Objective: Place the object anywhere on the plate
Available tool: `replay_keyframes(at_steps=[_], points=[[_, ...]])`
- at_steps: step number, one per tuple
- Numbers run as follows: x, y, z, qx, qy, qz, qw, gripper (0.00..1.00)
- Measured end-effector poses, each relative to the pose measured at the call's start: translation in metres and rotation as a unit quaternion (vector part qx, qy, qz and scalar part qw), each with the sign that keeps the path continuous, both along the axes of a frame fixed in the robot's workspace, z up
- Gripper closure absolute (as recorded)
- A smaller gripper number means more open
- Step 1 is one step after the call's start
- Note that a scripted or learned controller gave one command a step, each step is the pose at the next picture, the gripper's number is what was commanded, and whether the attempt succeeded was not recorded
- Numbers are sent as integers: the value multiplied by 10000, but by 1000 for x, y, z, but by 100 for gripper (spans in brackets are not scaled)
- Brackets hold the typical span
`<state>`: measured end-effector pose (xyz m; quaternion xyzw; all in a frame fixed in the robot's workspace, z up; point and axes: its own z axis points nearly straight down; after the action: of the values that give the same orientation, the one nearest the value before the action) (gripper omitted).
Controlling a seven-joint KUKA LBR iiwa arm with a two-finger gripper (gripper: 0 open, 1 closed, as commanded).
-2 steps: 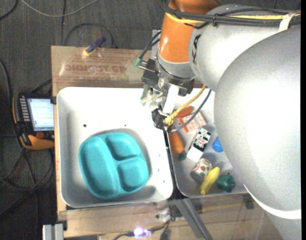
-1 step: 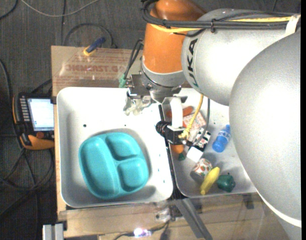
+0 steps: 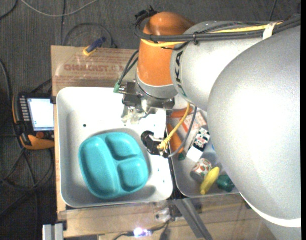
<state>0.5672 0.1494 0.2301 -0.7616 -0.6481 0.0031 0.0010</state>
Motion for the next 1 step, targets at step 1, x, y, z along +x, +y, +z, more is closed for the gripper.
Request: replay_keyframes(at_steps=[1], points=[[27, 79, 135, -10, -25, 105, 9999, 100]])
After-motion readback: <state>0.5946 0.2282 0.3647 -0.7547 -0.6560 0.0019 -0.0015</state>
